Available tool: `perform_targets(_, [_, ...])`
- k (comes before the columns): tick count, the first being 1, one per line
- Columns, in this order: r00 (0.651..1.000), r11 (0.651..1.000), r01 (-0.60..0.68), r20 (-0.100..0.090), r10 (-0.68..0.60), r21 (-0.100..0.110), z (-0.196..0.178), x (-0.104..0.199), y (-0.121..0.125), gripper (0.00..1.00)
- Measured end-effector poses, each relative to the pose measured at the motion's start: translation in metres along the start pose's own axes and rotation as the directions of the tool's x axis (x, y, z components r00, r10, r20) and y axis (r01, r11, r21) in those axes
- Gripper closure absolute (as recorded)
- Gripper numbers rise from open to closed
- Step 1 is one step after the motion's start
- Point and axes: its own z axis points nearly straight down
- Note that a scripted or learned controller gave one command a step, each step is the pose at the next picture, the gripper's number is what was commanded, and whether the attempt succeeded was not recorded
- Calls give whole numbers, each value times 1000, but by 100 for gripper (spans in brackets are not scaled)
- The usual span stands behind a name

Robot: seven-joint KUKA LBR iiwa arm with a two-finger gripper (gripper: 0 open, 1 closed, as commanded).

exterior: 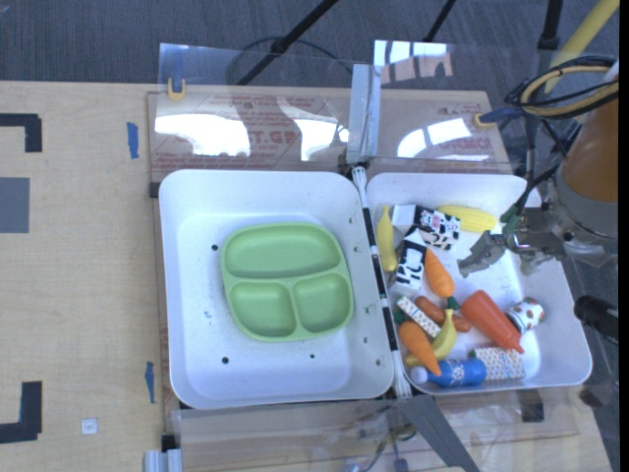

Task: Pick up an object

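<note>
While the arm (590,180) leans in from the right edge of the frame, its gripper (484,254) hangs low over the right bin (565,362), about mid-height in the picture. Fingers look spread a bit, dark prongs pointing left and down, and nothing is between them as far as I can see. It's just above the toys, not clearly touching any.

That right bin is packed. A big carrot (488,320) lies on a slant just below the gripper, a smaller carrot (438,273) sits to its left, and another carrot (418,342) is down near the bin's lower left. A banana (469,217) lies along the top, with a black-and-white cow-print carton (433,227) beside it. Another yellow piece (385,239) hugs the left wall. A blue bottle (458,372) lies at the bottom edge next to a white speckled packet (501,364), and a little white and red round thing (528,314) sits right of the big carrot. Hard to say what that one is.

Left bin (187,264) has a green divided plate (287,281), three compartments, sitting flat in the middle. Both bins rest on a wooden bench (79,264) with blue tape marks (132,139) on the left side.
</note>
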Motion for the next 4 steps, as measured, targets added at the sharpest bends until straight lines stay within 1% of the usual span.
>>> perform_targets(1, [988, 988, -153, 0, 153, -1, 26, 7, 23, 0])
perform_targets(2, [982, 982, -187, 3, 187, -29, 147, -11, 45, 0])
perform_targets(3, [983, 983, -186, 2, 186, -4, 150, -7, 38, 100])
perform_targets(4, [984, 984, -179, 0, 179, 1, 75, 36, -19, 100])
